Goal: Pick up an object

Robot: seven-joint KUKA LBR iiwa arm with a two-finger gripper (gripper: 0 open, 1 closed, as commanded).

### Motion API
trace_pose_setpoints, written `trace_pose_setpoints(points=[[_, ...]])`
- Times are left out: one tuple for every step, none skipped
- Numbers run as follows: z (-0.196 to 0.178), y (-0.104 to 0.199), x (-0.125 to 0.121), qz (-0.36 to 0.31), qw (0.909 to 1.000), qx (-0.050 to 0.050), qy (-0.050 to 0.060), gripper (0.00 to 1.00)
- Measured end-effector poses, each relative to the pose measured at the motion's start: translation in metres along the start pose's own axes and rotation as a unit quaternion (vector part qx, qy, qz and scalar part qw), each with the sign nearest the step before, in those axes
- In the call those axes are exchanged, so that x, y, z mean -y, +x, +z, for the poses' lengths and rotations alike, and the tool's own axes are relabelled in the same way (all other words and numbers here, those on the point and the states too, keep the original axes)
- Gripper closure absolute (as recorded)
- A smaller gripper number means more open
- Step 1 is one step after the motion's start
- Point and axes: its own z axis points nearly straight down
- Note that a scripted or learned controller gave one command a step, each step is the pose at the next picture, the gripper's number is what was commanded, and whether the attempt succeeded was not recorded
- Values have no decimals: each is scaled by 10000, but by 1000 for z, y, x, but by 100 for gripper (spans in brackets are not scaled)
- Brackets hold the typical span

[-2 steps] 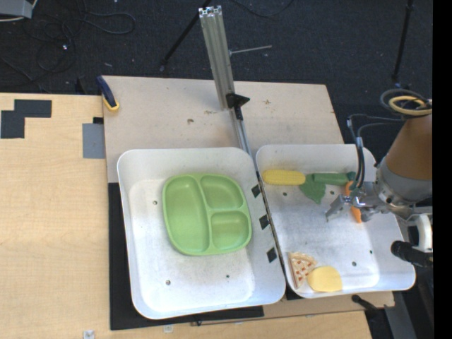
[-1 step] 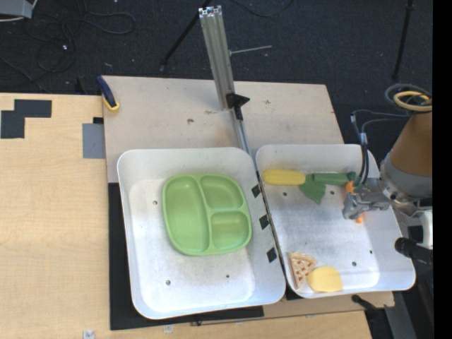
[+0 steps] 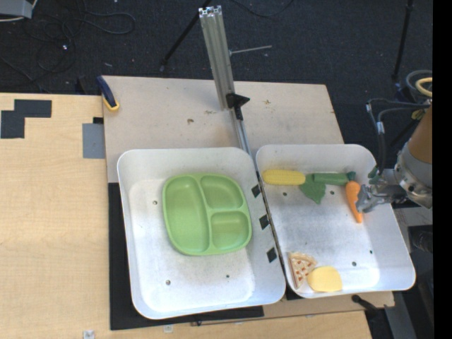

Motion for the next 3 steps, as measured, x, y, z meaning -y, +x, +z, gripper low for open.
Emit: trace_pose_setpoints(points=[[-34,-1,-1,-24,10000,0,-1,100],[-29,50,-22,-47,10000,-12,16,100],[-40,103,-33,-45,10000,-5,9,100]])
